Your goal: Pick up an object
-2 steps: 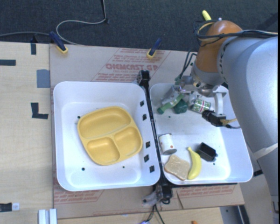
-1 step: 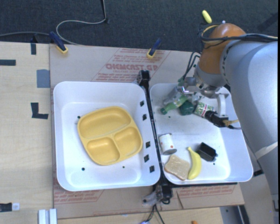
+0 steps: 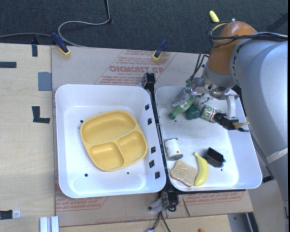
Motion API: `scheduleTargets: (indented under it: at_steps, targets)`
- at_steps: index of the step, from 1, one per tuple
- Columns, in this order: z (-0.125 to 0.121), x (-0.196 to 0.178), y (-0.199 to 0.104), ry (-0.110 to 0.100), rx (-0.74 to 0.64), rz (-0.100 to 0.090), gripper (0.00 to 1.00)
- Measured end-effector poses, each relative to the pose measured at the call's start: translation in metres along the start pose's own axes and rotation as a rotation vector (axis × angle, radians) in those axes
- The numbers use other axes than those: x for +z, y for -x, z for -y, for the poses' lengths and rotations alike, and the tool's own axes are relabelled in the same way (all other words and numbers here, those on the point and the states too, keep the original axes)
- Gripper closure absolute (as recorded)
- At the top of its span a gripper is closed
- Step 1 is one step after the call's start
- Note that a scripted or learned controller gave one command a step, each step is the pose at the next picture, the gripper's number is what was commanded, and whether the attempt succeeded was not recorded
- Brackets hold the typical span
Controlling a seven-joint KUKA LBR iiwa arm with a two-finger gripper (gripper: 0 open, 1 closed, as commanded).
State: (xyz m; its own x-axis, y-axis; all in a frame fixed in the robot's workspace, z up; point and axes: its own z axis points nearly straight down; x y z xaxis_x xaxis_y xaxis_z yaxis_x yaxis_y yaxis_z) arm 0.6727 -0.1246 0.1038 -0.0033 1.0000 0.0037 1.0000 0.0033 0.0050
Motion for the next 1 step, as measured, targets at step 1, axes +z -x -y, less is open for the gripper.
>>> scheduleTargets:
  at_steps: [1]
  targets:
    - [0.0035,-0.0807,-0.0609,-0.005,0.001,0.003,1.0]
